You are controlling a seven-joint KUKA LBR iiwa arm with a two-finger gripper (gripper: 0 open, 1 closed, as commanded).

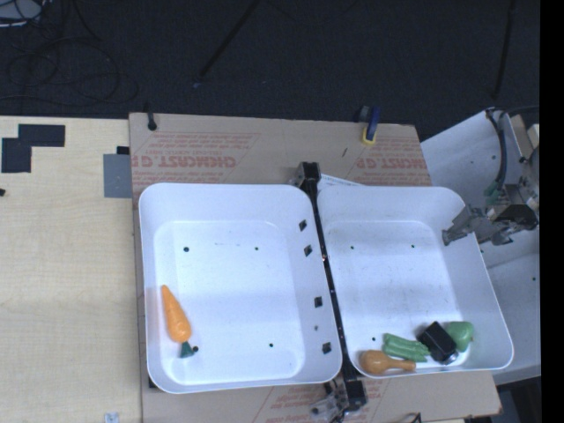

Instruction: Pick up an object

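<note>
From my end the gripper sits at the right bin's far right rim, and I honestly can't tell how its jaws are set. I'd go for the orange plastic toy carrot lying alone in the left bin's near-left corner. It looks light, stiff and a bit slick, so pinch across the fat middle

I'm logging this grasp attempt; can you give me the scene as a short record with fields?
left bin: carrot near front-left corner
right bin: green vegetable, black object, green item, orange-tan item, clustered at front
gripper: at right bin's right rim, far from the cluster
held: nothing visible
</note>
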